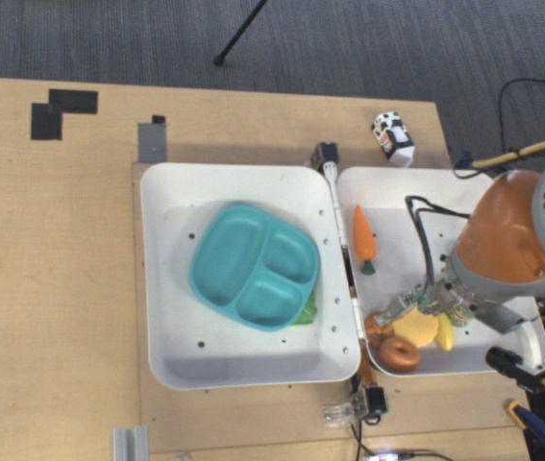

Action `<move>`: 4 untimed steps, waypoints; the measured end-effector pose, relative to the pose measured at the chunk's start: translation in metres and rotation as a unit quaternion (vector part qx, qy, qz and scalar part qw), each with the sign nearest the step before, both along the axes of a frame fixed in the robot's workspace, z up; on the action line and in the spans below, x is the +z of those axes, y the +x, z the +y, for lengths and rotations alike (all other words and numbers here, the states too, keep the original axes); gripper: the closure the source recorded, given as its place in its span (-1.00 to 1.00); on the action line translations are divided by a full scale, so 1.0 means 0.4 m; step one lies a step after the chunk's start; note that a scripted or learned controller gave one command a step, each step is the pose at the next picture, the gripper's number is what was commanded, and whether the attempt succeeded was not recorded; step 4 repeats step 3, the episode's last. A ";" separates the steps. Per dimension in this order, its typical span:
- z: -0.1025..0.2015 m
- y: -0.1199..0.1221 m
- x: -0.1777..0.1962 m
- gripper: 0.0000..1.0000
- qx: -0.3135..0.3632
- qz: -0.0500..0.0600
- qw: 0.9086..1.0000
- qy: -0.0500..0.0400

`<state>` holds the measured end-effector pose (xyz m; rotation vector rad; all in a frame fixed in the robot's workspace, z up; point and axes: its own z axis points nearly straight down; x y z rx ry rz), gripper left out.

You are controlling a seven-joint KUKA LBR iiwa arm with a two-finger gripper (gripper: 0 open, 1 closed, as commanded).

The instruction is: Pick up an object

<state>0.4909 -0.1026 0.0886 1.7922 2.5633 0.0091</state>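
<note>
Grey arm with orange band [514,238] reaching in from right of frame, wrist low over lower-left corner of right-hand shallow white bin [397,209]. Pincer [426,303] down among a cluster of toy food at lower centre-right of frame; whether released or clenched cannot be told, tip hidden by wrist and clutter.

Cluster: yellow plastic lump [416,330] just beside the tip, small yellow banana-shaped piece [444,334] touching it on the right, brown ring-shaped doughnut toy [399,353] below, against the bin's lower wall. Orange plastic carrot with green tip [363,238] lying apart, higher along the bin's left wall.

Left-hand shallow white bin [166,257] holding a teal compartmented plastic tray [253,265], with a scrap of green at its lower right edge. Small black-and-white carton [392,137] lying on tan worktop [51,277] above the right bin.

Step judged: descent onto a target in the cluster, nothing yet visibly lifted. Likely target the yellow lump. Next move calls for closing squarely on one piece, then a straight lift; crowded neighbours and nearby bin wall risk a glancing or empty grab.
</note>
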 end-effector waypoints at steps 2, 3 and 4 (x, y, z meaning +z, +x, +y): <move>0.026 0.009 0.030 1.00 0.196 -0.003 0.981 -0.003; 0.135 -0.007 0.323 1.00 0.104 0.004 0.995 0.000; 0.135 -0.007 0.323 1.00 0.104 0.004 0.995 0.000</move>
